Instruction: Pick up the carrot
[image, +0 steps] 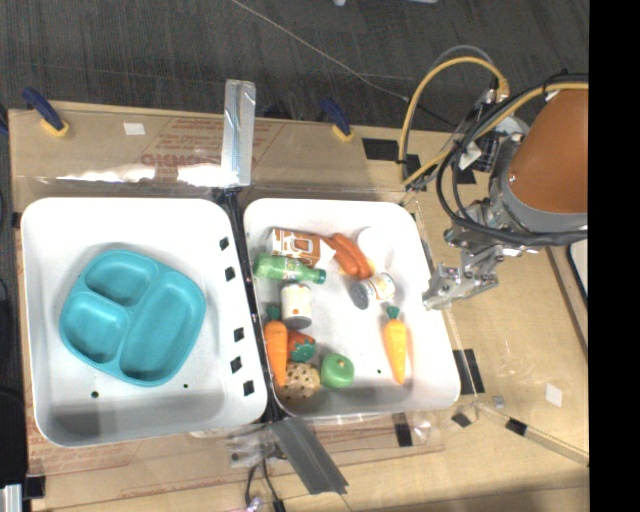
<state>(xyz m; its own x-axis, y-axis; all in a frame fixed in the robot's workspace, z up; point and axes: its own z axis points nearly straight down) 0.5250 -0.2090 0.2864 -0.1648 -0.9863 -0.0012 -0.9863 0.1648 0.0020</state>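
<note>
1. Gripper status. My gripper (458, 282) hangs outside the right bin (432, 300), just beyond its right wall and over the bare bench. At this angle I cannot tell whether it is spread or pressed together. Nothing is visibly gripped in it. I judge the pick not yet begun.

2. Target location. The carrot (397, 345) lies inside the right bin, near the right wall. It is yellow-orange, with its green top pointing toward the bin's far side and its tip toward the near corner. Of the bin's contents it lies among the closest to me.

3. Adjacent items. A small can (372, 291) lies just beyond the carrot's green top. A green apple (338, 371) sits to its left with a clear gap between them. This spacing probably allows a grasp across the carrot's middle without disturbing either one.

4. Ambiguity. A second carrot (275, 348), deeper orange, lies along the bin's left wall, crowded by other toy food. I judge it the harder pick, because the wall blocks one side.

5. Outlying area. The left bin (40, 300) holds a teal divided plate (132, 315), well apart from the work.

6. Next move (judgement). I should travel left over the wall, align across the carrot's long axis, then descend.
</note>
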